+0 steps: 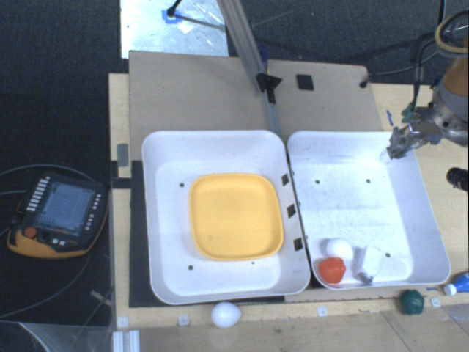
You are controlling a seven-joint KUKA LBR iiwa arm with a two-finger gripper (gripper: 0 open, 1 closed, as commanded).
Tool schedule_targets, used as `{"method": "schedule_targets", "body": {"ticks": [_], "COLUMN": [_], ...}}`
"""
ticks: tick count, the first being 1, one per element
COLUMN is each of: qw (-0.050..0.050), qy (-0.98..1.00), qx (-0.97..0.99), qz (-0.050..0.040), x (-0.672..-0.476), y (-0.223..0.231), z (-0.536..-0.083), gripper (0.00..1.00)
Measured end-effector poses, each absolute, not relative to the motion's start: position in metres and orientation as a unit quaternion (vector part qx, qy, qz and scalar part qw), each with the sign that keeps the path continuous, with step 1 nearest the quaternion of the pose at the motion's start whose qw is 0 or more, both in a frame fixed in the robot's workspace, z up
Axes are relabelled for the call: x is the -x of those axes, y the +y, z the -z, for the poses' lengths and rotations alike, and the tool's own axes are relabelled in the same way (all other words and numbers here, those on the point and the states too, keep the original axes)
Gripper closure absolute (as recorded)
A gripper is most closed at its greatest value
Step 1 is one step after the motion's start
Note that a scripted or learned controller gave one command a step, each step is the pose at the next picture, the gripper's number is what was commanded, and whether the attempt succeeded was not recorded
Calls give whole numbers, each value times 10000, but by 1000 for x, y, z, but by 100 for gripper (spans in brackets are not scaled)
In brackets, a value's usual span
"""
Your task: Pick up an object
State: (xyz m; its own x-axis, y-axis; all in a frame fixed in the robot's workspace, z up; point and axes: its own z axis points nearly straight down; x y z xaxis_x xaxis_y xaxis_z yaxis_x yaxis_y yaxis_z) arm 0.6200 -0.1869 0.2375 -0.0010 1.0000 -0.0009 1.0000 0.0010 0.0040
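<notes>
A yellow square plate [237, 215] lies in the left bin [165, 160]. In the right bin [352, 189], at its near edge, a red ball [332, 270] sits beside a white ball [338, 249] and a small white block [368, 262]. My gripper [399, 144] hangs over the right bin's far right corner, well away from those objects, and nothing shows between its fingers.
A white egg-shaped object [226, 314] and a dark green ball [411, 301] lie on the bench in front of the bins. A teach pendant [58, 211] rests on the floor at left. A metal pole [245, 31] slants in behind the bins.
</notes>
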Motion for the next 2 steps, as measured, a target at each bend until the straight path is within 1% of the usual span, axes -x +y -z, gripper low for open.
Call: {"method": "schedule_targets", "body": {"ticks": [1,2], "qw": [7,-2], "qy": [7081,7084], "qx": [-7061,-7058], "qz": [-5,-5], "x": [-616,-610], "y": [-144,-91], "z": [-242,-231], "gripper": [100,100]}}
